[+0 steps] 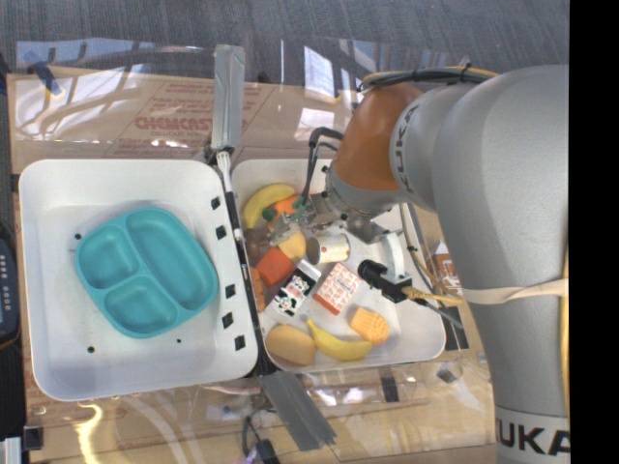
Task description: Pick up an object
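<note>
A teal plate [145, 271] with three compartments lies flat in the left white bin [58, 356], a little left of the bin's middle, with white floor showing all around it. That bin touches the right white bin [426, 341] along a shared edge marked by small black clips. Both bins sit on a brown cardboard sheet [145, 114] with red print, under a glossy clear covering. A strip of grey tape [227, 95] runs up from where the bins meet, and another grey tape piece [300, 409] lies below them. Dark ribbed floor [145, 3] runs along the top.
</note>
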Robot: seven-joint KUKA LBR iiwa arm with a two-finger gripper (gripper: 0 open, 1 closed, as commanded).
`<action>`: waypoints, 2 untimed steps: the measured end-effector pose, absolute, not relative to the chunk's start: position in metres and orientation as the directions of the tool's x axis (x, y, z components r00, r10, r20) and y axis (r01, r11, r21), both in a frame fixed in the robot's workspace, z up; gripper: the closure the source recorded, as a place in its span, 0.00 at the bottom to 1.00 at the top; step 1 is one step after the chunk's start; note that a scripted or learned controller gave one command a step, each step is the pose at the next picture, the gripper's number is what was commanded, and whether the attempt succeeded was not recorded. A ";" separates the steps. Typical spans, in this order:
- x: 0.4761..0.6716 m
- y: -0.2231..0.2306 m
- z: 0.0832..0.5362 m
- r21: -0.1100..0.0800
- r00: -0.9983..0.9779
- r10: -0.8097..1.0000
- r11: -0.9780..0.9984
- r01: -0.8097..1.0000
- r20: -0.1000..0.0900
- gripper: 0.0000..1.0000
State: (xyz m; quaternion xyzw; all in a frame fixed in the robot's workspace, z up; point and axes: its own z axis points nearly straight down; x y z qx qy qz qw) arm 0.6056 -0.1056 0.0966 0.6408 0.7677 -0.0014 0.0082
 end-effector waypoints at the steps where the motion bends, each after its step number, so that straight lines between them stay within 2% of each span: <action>1: 0.605 -0.101 0.105 0.003 -0.187 0.982 0.187 0.982 -0.006 1.00; 2: 0.658 -0.067 0.194 0.002 0.027 1.000 -0.027 1.000 0.000 1.00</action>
